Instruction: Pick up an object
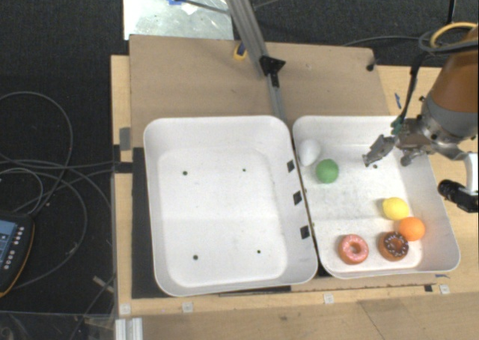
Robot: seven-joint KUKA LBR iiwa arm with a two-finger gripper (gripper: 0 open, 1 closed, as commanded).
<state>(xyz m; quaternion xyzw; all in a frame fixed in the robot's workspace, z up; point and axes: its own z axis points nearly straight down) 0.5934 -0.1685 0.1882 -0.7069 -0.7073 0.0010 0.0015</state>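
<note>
Right bin (438, 204) on the surface, with the gripper (385, 153) hovering over its far side, jaws apart and holding nothing. Within this bin: green ball (326, 171) near its left wall beside a white object (309, 152); lemon (395, 208), orange (411, 228), chocolate doughnut (393, 246) and pink doughnut (353, 249) toward its near right corner.

Two white bins sit side by side on the bench. The left bin (217, 204) holds nothing. The right bin (359, 129) holds a green ball (326, 171), a white object (309, 152), a lemon (395, 208), an orange (411, 228) and two donuts, pink (353, 249) and brown (393, 245). The gripper (385, 150) hangs over the right bin's far part, apart from the items.
</note>
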